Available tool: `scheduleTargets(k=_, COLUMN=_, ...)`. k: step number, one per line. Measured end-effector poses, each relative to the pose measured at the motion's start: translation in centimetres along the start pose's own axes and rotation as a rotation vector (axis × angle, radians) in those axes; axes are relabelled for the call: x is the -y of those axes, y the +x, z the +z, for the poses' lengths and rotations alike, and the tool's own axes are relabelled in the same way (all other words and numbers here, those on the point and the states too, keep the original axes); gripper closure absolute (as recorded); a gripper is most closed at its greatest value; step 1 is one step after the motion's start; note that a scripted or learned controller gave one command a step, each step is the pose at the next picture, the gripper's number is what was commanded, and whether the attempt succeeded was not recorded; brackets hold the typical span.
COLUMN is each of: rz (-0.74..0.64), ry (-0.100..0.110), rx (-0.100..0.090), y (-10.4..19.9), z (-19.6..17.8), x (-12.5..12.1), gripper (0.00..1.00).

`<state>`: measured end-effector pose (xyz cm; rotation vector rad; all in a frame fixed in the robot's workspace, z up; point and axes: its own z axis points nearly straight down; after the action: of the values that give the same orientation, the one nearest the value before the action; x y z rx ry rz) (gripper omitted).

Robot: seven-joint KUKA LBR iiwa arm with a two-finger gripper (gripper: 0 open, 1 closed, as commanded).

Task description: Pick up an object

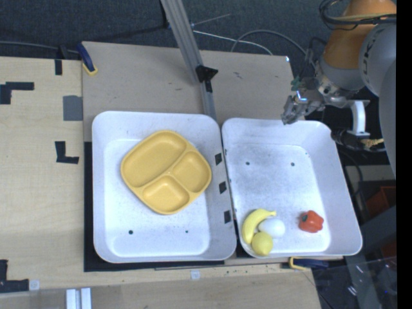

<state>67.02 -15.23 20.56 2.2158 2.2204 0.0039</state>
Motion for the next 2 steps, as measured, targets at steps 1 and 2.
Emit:
scheduleTargets(k=1, rz=0.0, ry=0.006, rx=-0.001, y=0.1, z=-2.6, x=0.0, gripper=1.0)
scheduleTargets(k=2, rz=-0.005, ry=0.006, rx=-0.004, y=6.4, z=-2.2, x=0.1, gripper=1.0)
